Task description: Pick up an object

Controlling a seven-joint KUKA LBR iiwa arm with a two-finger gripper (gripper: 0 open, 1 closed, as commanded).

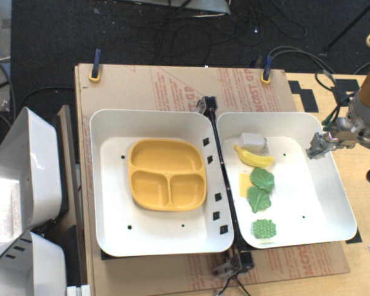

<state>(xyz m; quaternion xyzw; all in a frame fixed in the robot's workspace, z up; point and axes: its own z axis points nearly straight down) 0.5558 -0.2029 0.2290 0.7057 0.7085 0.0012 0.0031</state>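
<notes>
While the arm reaches in over the right side of the tabletop, the tool is seen at the right rim of the right bin, its tip just over the bin's edge. How far the tool is open cannot be told from this view, since the tip is small and blurred, and nothing can be seen held in it.

Well apart from the tool, across the bare white floor of that bin, a row of small things is laid along the far wall. Farthest up the row a pale grey block is found, and a yellow banana lies just below it, seemingly touching it. Below the banana a flat yellow card is tucked beside two green leafy pieces, which overlap each other. A round green knobbly piece is set apart at the near end of the row.

Beyond that row, in the left bin, a yellow divided tray with three compartments is placed near the middle.
</notes>
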